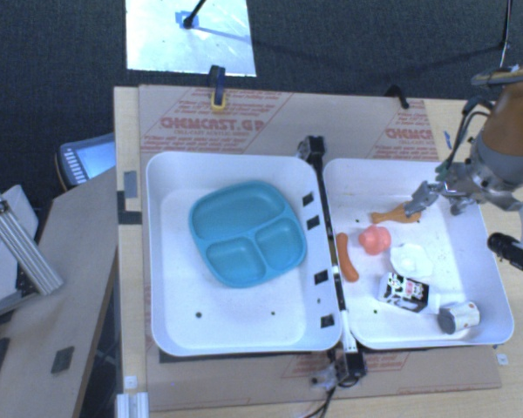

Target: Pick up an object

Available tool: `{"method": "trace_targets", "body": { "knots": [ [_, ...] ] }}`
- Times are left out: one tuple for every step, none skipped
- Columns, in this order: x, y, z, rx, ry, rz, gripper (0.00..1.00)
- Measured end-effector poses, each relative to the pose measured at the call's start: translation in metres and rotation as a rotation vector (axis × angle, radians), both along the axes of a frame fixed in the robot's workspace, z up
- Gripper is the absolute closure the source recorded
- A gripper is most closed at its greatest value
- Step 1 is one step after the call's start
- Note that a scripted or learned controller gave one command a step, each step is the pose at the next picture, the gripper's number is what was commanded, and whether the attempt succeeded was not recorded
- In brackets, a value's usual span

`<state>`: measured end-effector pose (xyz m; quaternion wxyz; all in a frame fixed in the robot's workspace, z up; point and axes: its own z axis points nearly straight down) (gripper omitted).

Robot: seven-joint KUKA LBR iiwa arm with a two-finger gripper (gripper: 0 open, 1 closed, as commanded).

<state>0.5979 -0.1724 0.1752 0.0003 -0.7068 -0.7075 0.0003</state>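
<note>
An orange curved piece (395,216) lies flat in the right bin (471,259), near its back.

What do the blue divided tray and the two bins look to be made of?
Blue tray: likely molded plastic, matte, with soft rounded compartment edges. Left bin and right bin: probably thin formed plastic, smooth white, slightly glossy at the rims.

Both white bins (170,320) look like smooth, faintly glossy plastic, as does the blue divided plate (247,243) at the left, while the bench (279,120) beneath is printed brown cardboard, matt, and a shiny foil-like metallic sheet (190,26) lies at the upper left.
</note>
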Motion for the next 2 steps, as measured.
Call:
{"method": "trace_targets", "body": {
  "knots": [
    [-0.004, -0.004, -0.043, 0.0, 0.0, 0.0, 0.0],
    [-0.002, -0.005, -0.03, -0.002, -0.006, 0.0, 1.0]
  ]
}}
